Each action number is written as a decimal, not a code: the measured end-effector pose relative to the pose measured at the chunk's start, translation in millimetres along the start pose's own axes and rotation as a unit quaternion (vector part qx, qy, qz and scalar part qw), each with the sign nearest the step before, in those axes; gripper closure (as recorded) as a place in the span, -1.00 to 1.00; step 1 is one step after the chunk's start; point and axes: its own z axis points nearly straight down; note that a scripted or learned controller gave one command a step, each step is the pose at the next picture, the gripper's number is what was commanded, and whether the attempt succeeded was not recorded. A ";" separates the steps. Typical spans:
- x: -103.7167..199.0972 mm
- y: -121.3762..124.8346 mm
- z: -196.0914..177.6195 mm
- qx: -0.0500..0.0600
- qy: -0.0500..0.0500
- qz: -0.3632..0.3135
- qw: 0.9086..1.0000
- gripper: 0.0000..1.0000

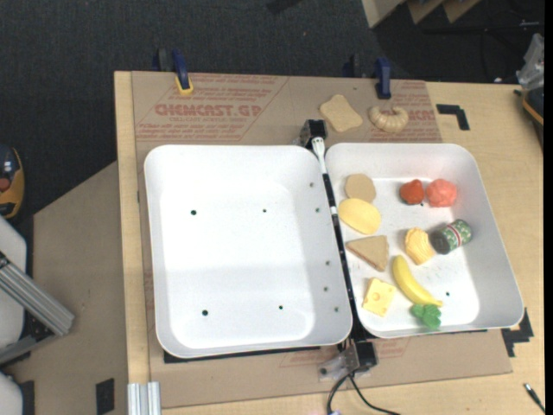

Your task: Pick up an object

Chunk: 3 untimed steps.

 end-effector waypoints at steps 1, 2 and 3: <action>12.7 -3.2 -120.0 -0.013 -0.004 -0.001 1.000 1.00; 36.2 -17.5 -111.7 -0.005 -0.001 -0.001 1.000 1.00; -16.7 -38.7 -111.4 -0.005 -0.002 0.003 1.000 1.00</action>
